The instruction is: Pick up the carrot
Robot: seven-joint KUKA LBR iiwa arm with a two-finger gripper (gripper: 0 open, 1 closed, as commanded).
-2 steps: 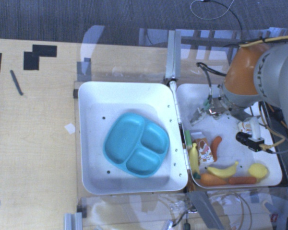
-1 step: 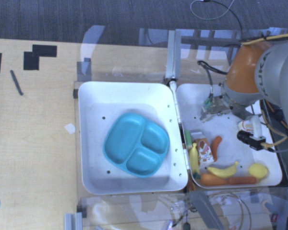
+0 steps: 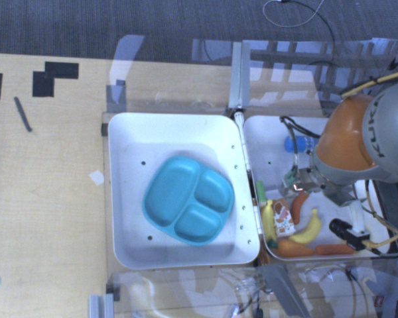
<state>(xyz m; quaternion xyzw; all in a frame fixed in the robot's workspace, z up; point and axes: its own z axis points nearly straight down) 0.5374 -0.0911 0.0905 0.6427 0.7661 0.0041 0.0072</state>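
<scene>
Carrot [image 3: 293, 248] at bin's front wall, hand [image 3: 297, 183] above

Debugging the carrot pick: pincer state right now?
Pincer: cannot be told. It sits low in the right bin under the arm, above the toy food; the carrot lies at the bin's near edge, apart from it.

Dark grey ribbed carpet [image 3: 119, 8] is being seen along the top. A thin cable [image 3: 318, 10] is being trailed in a loop across it. The pale wood table [image 3: 46, 197] is being marked at its left by black tape patches [image 3: 53, 78].
</scene>
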